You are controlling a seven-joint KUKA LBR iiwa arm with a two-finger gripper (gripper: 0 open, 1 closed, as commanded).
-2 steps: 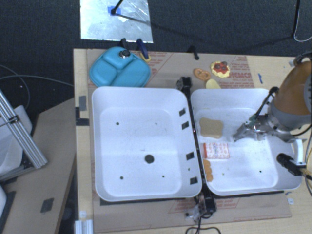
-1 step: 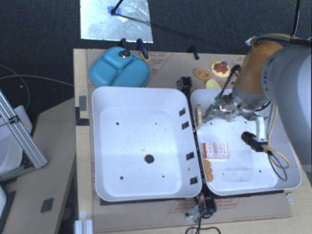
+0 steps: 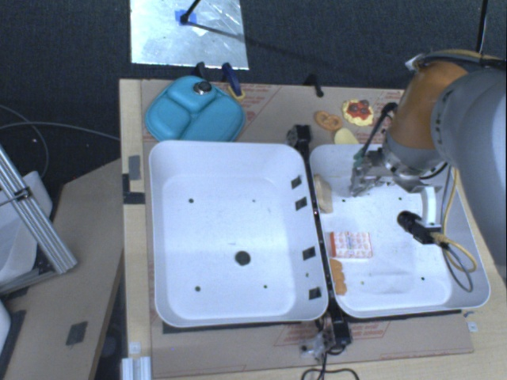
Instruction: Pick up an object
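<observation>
Two bins: left bin [image 3: 230, 236], right bin [image 3: 396, 279].
Packet: red-and-white packet [image 3: 350, 245] flat in right bin, print unreadable.
Gripper: gripper [image 3: 363, 182] above right bin's far end, well apart from packet.

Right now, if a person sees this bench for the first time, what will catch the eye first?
The big grey arm with the orange band fills the right side, its gripper low over the right bin. In that bin lies a red and white packet. Behind the left bin, a bright blue tray stands out on the bench.
</observation>
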